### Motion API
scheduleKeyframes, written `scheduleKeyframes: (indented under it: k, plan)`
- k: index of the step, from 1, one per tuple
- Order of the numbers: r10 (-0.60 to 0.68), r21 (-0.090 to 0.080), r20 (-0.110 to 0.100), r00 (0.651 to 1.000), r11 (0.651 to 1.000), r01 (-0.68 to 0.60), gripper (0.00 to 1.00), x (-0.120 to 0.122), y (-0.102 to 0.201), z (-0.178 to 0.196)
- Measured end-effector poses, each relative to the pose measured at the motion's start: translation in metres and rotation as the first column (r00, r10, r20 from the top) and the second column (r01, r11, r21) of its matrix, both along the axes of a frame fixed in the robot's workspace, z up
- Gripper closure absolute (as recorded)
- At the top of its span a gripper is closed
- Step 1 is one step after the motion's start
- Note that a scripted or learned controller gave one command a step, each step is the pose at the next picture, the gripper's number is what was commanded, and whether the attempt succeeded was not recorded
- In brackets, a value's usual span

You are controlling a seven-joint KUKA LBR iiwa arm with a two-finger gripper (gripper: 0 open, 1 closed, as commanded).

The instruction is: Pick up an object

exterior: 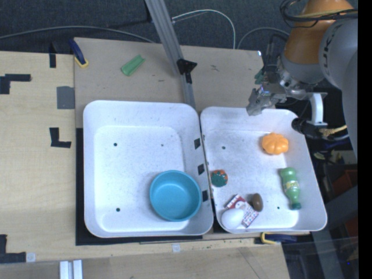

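My gripper hangs over the far edge of the right bin, with nothing visible between its fingers. In that bin lie an orange pumpkin-shaped toy, a green bottle, a small teal and red object, a brown oval piece, a white egg-like object and a red and white packet. The pumpkin toy sits nearest the gripper, a little toward the front right of it. A blue bowl rests in the left bin.
A grey pole slants across the bench behind the bins. A green block and a blue and yellow clip lie on the bench at the back left. Cables run behind the right bin.
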State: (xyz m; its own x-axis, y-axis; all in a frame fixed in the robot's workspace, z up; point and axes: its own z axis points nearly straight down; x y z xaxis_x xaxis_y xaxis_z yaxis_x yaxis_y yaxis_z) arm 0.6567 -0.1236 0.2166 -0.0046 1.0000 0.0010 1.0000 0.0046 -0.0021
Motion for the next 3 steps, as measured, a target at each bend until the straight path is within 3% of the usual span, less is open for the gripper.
scheduleKeyframes:
  k: [1,3]
  plan:
    - [0.002,0.001,0.000,1.000,1.000,-0.002,1.00,-0.008,0.053,0.000]
    - [0.002,0.001,0.001,1.000,1.000,-0.002,1.00,-0.001,0.161,0.004]
